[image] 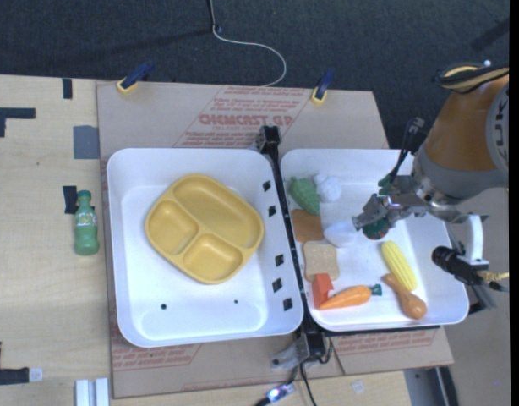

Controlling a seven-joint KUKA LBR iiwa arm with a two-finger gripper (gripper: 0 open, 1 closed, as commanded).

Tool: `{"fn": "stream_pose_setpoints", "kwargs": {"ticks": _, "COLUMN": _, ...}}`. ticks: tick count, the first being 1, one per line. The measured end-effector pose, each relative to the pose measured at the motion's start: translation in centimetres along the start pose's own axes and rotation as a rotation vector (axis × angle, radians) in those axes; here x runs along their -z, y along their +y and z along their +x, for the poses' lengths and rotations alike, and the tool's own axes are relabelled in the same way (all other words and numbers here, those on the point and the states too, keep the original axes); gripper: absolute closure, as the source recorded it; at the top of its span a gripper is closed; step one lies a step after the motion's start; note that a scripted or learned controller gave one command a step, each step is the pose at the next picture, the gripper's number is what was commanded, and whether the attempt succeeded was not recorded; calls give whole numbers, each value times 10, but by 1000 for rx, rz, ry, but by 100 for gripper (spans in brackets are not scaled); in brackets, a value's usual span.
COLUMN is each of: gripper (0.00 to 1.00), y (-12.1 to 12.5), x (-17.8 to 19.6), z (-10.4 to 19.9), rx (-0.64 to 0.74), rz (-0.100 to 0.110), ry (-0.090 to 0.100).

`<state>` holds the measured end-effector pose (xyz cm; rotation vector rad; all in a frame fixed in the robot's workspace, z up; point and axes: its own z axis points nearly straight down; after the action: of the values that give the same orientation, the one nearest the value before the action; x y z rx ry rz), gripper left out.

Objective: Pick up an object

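The gripper point(376, 220) is seen low over the right bin point(428, 311), beside the corn cob point(399, 265) and a carrot point(346, 296); whether anything is held, or how it stands, cannot be told.

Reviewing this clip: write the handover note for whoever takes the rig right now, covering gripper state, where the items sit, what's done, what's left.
Gripper: over the right bin, low near its middle; nothing visibly held.
Right bin items: corn cob, carrot, green toy, white pieces, tan block.
Left bin: yellow divided plate.
Green bottle stands on the bench outside the bins.
Done: no pick evident.
Left: grasp and lift one object.
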<state>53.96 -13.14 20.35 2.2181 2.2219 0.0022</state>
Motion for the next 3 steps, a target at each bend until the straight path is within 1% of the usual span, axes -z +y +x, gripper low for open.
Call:
{"fn": "stream_pose_setpoints", "kwargs": {"ticks": 1, "gripper": 100, "y": 0, "x": 22, "z": 1, "rx": 0, "rz": 2, "ry": 0}}
{"fn": "stream_pose_setpoints", "kwargs": {"ticks": 3, "gripper": 100, "y": 11, "x": 4, "z": 111, "rx": 5, "rz": 6, "ry": 2}}
